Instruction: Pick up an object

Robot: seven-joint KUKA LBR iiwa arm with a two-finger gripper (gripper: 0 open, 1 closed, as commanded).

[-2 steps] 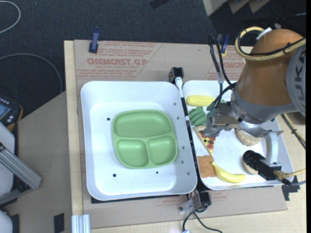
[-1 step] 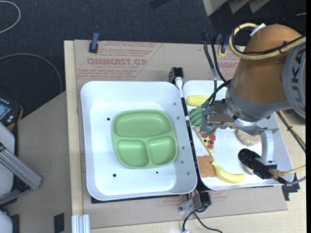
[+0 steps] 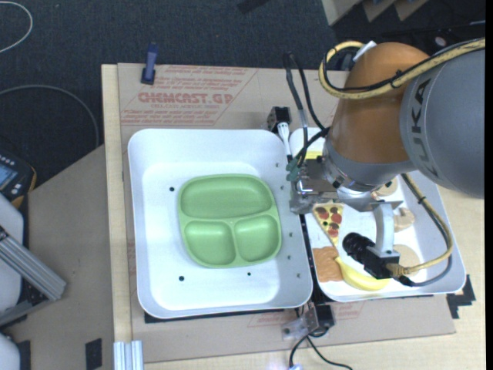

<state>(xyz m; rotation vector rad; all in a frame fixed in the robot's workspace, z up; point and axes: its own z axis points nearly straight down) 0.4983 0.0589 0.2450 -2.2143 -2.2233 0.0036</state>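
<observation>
Objects for picking lie in the right bin (image 3: 445, 262), lower right of the frame: a pizza slice (image 3: 330, 218), a yellow banana (image 3: 362, 278) and a tan piece (image 3: 326, 263) just beside it. Your hand (image 3: 311, 194) hangs over that bin's left edge, beneath the arm (image 3: 451, 122); you cannot tell whether it is spread or pressed together. A green divided plate (image 3: 229, 219) sits in the left bin (image 3: 152, 206).

Right bin (image 3: 416, 290) mostly hidden beneath the arm (image 3: 385, 114), banana (image 3: 357, 277) partly covered, arm cropped by right edge
</observation>
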